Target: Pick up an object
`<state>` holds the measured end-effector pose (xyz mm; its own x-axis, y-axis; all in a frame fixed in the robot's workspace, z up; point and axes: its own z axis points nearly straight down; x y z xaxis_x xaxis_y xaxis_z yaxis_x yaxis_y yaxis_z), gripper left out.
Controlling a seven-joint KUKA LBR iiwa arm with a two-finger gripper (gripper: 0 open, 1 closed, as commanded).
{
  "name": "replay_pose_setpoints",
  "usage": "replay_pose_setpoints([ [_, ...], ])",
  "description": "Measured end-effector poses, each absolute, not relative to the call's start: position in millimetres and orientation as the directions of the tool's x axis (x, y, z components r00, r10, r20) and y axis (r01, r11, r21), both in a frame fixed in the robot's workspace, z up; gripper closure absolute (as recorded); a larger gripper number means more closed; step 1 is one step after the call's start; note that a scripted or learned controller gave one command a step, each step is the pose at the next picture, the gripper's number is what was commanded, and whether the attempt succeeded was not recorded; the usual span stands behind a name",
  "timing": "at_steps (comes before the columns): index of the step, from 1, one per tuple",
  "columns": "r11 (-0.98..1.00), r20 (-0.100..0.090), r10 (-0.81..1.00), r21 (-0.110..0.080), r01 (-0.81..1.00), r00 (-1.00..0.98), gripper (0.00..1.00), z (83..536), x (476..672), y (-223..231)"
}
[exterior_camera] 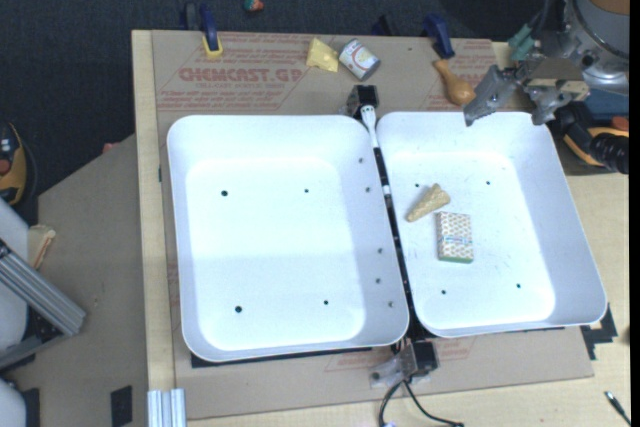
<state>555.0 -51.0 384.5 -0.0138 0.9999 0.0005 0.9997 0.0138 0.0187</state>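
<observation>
— Two white bins on the desk (250, 75); what does each hold, left to right?

— Left bin (190, 215): nothing listed but four dark dots on its floor. Right bin (560, 215): one tan wedge-shaped piece (428, 203) near the middle; one small patterned box (455, 237), lying flat just beside and nearer than the wedge, apart from it.

— Items outside the bins?

— Far strip of the desk, left to right: one yellow chunk (322, 56); one small silver-white packet (359, 59) just beside it; one orange-tan piece (455, 82) near the right bin's far rim.

— And the tool?

— Tool (512, 100): over the far right corner of the right bin, above its rim, well apart from wedge and box. Two grey fingers stand apart, with nothing between them.
</observation>
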Motion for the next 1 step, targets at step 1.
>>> replay_pose_setpoints([
  [1,0.001,-0.001,1.000,0.006,1.000,-0.001,1.00,387.7,551.8,-57.8],
])
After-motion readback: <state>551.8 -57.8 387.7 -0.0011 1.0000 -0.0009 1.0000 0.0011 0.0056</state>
